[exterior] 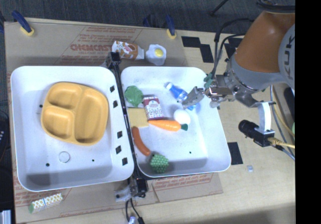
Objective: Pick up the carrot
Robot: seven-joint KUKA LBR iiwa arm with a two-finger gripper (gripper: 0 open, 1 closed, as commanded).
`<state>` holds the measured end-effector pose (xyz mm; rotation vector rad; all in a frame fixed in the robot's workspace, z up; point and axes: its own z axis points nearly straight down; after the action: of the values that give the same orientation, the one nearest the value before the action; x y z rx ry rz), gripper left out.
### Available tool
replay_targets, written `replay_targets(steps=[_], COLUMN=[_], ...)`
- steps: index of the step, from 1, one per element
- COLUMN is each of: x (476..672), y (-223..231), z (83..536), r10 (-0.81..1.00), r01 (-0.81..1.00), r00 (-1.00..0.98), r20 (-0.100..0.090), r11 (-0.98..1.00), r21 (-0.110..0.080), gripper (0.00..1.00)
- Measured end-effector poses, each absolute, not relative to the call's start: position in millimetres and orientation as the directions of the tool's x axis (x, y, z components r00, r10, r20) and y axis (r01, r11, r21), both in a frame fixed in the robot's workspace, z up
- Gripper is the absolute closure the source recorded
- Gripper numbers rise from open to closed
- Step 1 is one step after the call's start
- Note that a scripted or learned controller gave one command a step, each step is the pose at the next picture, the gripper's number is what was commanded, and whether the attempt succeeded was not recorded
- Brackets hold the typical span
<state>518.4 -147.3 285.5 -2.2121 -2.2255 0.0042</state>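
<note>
Lying in right bin (213,137): carrot (165,125) | hand (193,97) above, apart

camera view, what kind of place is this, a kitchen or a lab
Most likely a robot lab bench, not a kitchen: two white bins sit on cardboard clipped down with clamps, the food is toys like the carrot, and a grey-and-orange arm reaches in.

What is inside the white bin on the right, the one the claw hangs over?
The right bin holds the carrot, a white egg, a sausage, two green vegetables, a small red packet and a blue bottle, partly covered by the claw.
</note>
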Motion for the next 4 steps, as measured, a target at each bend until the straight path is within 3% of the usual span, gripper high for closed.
replay_targets(steps=[1, 2, 3, 4], x=[496.7, 546.5, 546.6, 546.5], y=[-138, -136, -138, -138], z=[172, 99, 111, 110], r10=[0.997, 0.996, 0.996, 0.996], r01=[0.997, 0.996, 0.996, 0.996], r00=[0.074, 0.086, 0.084, 0.084], r20=[0.002, -0.004, -0.008, -0.008], r11=[-0.074, -0.086, -0.084, -0.084], r21=[-0.008, 0.011, 0.010, 0.010], gripper=[0.00, 0.00, 1.00, 0.00])
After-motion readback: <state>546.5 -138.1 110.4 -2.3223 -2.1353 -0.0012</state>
